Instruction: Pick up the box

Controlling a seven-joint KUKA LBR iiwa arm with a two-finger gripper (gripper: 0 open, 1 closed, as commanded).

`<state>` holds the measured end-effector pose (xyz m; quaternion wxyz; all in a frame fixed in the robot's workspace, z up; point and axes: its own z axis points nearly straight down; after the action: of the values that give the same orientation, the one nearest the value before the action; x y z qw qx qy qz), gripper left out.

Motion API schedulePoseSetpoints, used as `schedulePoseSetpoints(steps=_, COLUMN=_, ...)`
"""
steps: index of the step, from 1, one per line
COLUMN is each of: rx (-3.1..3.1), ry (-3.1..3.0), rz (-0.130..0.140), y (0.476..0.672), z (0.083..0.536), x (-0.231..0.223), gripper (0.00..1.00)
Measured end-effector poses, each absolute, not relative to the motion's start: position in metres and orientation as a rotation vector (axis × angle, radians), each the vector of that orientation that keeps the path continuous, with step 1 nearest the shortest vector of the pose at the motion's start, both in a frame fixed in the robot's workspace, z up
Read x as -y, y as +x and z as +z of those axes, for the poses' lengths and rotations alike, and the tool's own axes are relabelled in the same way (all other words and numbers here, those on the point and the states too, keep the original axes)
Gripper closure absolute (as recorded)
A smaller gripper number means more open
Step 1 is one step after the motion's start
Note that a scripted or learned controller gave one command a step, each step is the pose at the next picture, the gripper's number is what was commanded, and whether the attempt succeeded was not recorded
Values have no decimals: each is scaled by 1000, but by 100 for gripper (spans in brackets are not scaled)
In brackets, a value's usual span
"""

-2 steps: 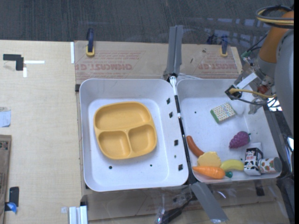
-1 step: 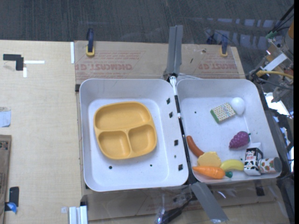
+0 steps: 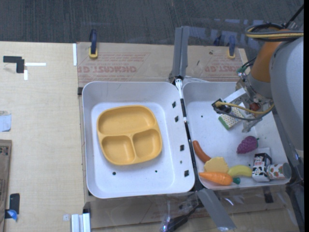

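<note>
At the near edge of the right bin (image 3: 190,129), around six o'clock, lie a carrot (image 3: 216,178), a yellow wedge of cheese (image 3: 216,165) and a banana (image 3: 240,170). At five o'clock stand a black-and-white carton (image 3: 261,166) and a small can (image 3: 276,170). A sausage (image 3: 201,151) lies at seven o'clock beside the bin wall, and a bunch of purple grapes (image 3: 247,144) sits at about four o'clock.

Farther back, near the bin's middle, the box (image 3: 228,121), green-edged and white, lies tilted on the bin floor. The gripper (image 3: 235,114) hangs just above and beside it, toward two o'clock. Whether the claw is apart, together or clamped on the box cannot be told.

The left bin (image 3: 91,129) holds a yellow divided plate (image 3: 128,134) at its centre.
</note>
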<state>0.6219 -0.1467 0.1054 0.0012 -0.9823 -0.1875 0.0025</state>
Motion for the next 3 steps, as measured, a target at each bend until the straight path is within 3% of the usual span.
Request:
schedulePoseSetpoints(steps=1, rx=321, ry=-3123, rz=8, y=619, z=91, x=155, gripper=0)
schedulePoseSetpoints(steps=2, rx=315, ry=-3126, rz=3, y=639, z=156, x=202, gripper=0)
schedulePoseSetpoints(steps=3, rx=322, ry=-3125, rz=3, y=633, z=221, x=148, gripper=0)
